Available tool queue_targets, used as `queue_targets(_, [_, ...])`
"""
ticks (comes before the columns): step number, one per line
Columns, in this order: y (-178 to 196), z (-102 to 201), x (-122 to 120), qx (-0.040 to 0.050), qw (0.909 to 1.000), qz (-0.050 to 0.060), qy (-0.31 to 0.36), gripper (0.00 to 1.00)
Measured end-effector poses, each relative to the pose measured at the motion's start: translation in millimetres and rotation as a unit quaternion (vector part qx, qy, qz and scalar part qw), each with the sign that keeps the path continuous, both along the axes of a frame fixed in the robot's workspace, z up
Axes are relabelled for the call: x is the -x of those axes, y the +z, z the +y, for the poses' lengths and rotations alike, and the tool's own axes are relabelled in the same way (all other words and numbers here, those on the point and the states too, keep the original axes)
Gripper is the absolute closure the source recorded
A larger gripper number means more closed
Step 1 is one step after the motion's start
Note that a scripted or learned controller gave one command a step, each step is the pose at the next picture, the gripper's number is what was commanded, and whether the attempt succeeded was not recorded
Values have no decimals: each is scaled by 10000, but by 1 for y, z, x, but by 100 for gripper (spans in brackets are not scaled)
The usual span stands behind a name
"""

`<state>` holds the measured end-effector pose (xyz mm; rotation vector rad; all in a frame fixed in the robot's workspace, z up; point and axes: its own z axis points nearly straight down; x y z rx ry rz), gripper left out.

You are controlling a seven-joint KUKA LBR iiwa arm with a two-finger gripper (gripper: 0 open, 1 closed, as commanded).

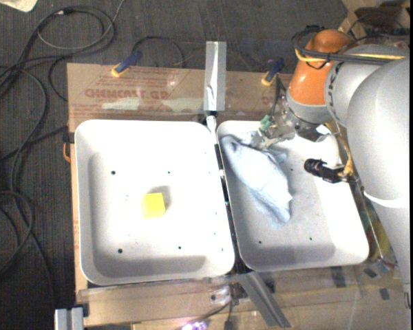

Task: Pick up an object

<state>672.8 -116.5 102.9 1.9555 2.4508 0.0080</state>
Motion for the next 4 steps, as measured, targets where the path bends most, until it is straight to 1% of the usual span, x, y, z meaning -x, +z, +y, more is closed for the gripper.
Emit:
queue_targets(1, [0,0,0,6,10000,-7,-1,0])
queue_targets(2, [10,-68,4,12,9999,35,-144,0])
queue_targets(3, [-10,-68,6,40,9724,86,2333,0])
queue_targets(4, [-7,-55,23,49,9739,3,2268,0])
